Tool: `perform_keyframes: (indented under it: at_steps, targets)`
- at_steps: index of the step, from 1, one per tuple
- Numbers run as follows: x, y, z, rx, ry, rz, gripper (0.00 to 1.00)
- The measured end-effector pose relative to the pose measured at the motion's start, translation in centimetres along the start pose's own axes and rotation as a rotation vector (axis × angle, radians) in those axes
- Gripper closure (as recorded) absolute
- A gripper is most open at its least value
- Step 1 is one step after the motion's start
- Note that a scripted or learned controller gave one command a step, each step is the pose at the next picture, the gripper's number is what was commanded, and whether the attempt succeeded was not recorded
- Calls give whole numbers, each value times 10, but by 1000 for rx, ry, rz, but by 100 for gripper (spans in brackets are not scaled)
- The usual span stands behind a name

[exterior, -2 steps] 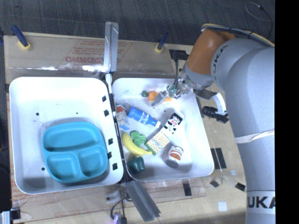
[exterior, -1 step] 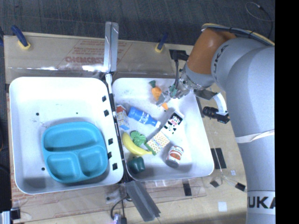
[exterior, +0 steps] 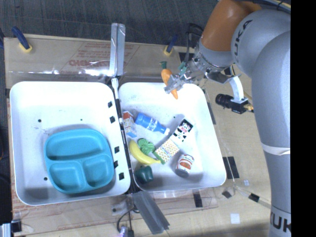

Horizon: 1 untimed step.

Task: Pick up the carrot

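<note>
A: Look up at the far rim of the right bin [exterior: 213, 147]. The gripper [exterior: 176, 84] is lifted there, and the carrot [exterior: 169, 79] sits between its fingers.

B: Clamped on it, then?

A: Yes, the fingers are closed on the carrot. The orange body shows on both sides of them, one end toward the upper left, the tip poking down and right. It hangs above the bin's back edge, apart from everything lying inside.

B: And what is lying inside?

A: A blue bottle [exterior: 150, 123] near the middle, a yellow banana [exterior: 140, 154] toward the front, a small can [exterior: 183, 164] to the right of it, and a dark green thing [exterior: 143, 173] at the front wall.

B: The left bin [exterior: 24, 107]?

A: A blue divided tray [exterior: 78, 160] rests in it. The arm [exterior: 256, 58] comes in from the right, orange band above the wrist.
</note>
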State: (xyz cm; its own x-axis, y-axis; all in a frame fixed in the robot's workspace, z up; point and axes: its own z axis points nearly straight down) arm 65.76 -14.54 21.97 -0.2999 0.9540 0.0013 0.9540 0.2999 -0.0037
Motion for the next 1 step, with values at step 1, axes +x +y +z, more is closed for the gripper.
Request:
perform_keyframes:
  at_steps: [1]
  targets:
    - [36,11,-26,1,0,40,100]
